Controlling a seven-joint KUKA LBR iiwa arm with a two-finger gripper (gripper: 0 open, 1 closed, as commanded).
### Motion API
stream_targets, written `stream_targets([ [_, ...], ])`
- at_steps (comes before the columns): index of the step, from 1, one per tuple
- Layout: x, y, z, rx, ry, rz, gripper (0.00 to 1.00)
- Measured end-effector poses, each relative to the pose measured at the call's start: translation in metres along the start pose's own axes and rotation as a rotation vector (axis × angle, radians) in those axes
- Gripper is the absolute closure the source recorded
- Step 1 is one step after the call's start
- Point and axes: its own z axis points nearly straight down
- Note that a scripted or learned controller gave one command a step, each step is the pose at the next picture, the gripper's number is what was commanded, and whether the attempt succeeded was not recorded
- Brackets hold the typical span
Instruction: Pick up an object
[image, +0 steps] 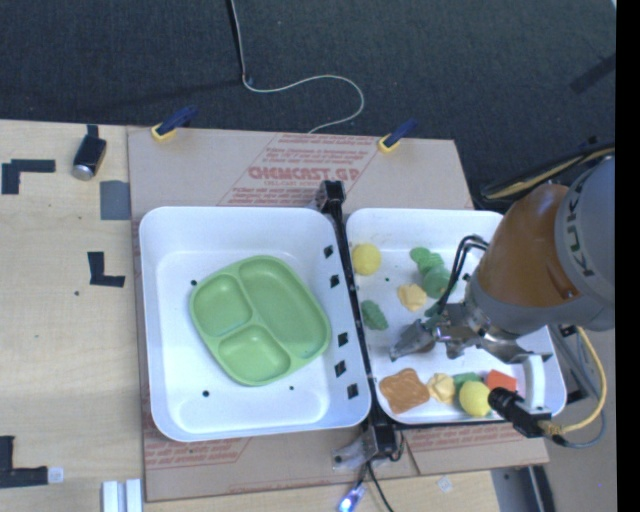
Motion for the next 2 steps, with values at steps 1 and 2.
stream_targets([
  [1,-0.001,0.002,-0.012,-0.005,-0.001,0.0,1.0],
  [2,0.052,0.004,-0.104,-0.018,-0.002,-0.007,1.0],
])
